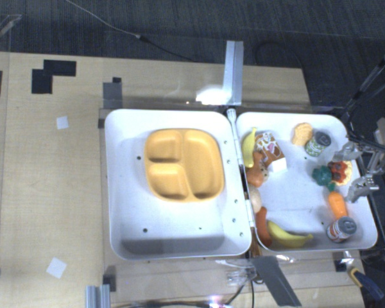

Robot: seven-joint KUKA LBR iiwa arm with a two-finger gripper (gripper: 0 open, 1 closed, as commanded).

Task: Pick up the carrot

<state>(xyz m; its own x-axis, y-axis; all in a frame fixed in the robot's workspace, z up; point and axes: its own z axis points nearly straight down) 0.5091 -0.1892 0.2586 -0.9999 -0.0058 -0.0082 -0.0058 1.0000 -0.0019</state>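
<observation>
On the left we see a shallow white plastic bin (125, 172) holding a yellow three-compartment plastic tray (183, 164), which lies near the bin's middle, a little toward the far side.

Just beside it to the right sits the second shallow white bin (295, 204). Along its left wall we find a yellow banana (248, 147) standing against the divider, then a crumpled red-and-white snack packet (267, 151) touching it, and below them a reddish-orange rounded piece (255, 177). At the near left corner a second yellow banana (287, 235) lies flat, with a red item (262, 223) next to it.

Farther right, near the far wall, we see a tan round biscuit-like item (301, 133) and a small green-labelled can (317, 144). Below these a dark green leafy toy (323, 175) lies touching a red-and-yellow item (339, 170).

The carrot (337, 204) is a short, stubby orange piece with a smooth plastic look, lying just below the green leafy toy near the right wall. Below it, at the near right corner, stands a silver-topped can (342, 228).

At the bin's right rim we see the grey metal gripper (359, 171), beside the carrot and not touching it; its fingers stand spread, one above the other, with nothing between them.
</observation>
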